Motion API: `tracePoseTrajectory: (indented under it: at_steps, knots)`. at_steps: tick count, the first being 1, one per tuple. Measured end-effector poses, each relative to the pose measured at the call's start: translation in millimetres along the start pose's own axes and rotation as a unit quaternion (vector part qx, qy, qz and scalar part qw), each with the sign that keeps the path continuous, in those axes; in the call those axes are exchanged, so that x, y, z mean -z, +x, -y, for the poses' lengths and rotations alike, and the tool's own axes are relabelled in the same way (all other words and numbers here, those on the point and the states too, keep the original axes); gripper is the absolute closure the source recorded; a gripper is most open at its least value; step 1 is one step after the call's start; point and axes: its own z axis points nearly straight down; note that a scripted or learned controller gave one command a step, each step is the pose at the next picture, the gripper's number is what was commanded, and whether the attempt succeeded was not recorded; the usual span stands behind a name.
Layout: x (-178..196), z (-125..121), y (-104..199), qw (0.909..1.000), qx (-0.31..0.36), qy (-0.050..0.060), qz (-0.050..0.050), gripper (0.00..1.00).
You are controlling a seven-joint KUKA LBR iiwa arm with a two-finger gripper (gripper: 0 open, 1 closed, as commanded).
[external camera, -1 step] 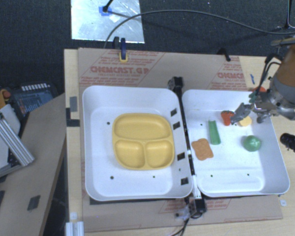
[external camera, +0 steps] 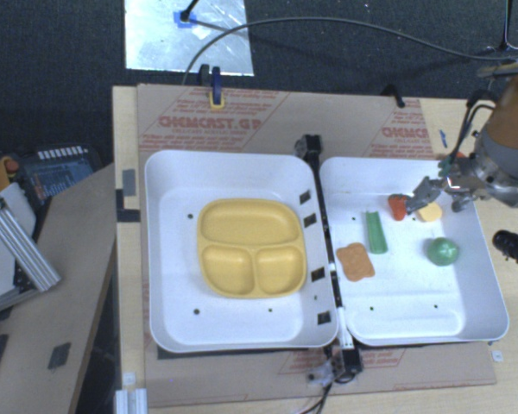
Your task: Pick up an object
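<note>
Tan bench (external camera: 95, 231) on dark carpet, w/ a cardboard sheet (external camera: 242, 115) under two shallow white plastic bins set side by side. Left bin (external camera: 168, 188) carries a yellow three-compartment plastic tray (external camera: 246, 247), roughly centred. Right bin (external camera: 414, 317) carries the loose items: green upright-lying rectangular bar (external camera: 376, 232) near the bin's middle, tan toast-shaped flat piece (external camera: 356, 261) just below-left of it near the left wall, round green ball-like object (external camera: 443, 251) toward the right wall, small red rounded object (external camera: 399, 206) and small pale-yellow chunk (external camera: 430, 213) in the upper-right part of the bin. Grey arm w/ orange band (external camera: 511, 119) comes in over the bin's upper-right corner; gripper (external camera: 432, 195) sits low just above/between the red obj and the yellow chunk, touching or nearly so, can't resolve which. Pincer state: cannot tell, tips too blurred/small. Nothing visibly lifted; all objs look to lie on the bin floor. Clamp parts (external camera: 311, 149) at the seam between bins, top and bottom edges.
</note>
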Motion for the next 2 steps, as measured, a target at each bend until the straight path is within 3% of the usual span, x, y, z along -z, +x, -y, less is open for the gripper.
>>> tracePoseTrajectory:
  at_steps: [2]
  knots:
    - [-117, 1, -2, 1.0, -0.001, 0.002, 0.0, 0.0]
